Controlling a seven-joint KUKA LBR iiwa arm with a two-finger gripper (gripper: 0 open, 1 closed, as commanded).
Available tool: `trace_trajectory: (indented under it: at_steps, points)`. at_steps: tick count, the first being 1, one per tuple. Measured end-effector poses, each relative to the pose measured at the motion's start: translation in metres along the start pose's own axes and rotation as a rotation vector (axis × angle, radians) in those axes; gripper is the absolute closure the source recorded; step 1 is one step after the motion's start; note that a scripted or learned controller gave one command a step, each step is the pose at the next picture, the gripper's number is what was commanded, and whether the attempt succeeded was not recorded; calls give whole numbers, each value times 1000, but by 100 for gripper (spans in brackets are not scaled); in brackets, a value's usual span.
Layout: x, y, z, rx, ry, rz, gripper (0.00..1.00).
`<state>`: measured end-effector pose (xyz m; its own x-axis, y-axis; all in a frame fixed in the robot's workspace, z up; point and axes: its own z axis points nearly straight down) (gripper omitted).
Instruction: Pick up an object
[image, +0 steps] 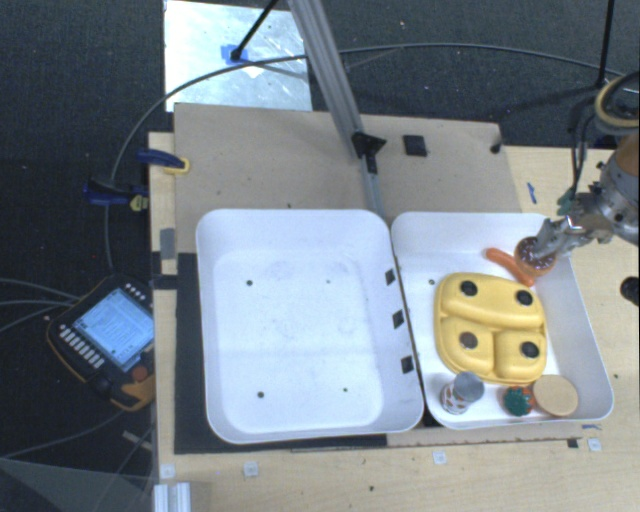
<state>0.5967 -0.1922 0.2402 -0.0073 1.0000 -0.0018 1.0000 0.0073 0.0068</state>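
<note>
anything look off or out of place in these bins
Nothing looks spilled or broken. The load is lopsided: the yellow tray, orange piece, small can, green bit and tan disc all crowd the right bin. The pincer is low at that bin's far corner.

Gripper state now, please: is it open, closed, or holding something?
Gripper: cannot be told; it is over the right white bin, at the orange curved piece.
</note>
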Motion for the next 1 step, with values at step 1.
trace_trajectory:
  at_steps: [1]
  points:
    - [0,2,-46,0,0,0,100]
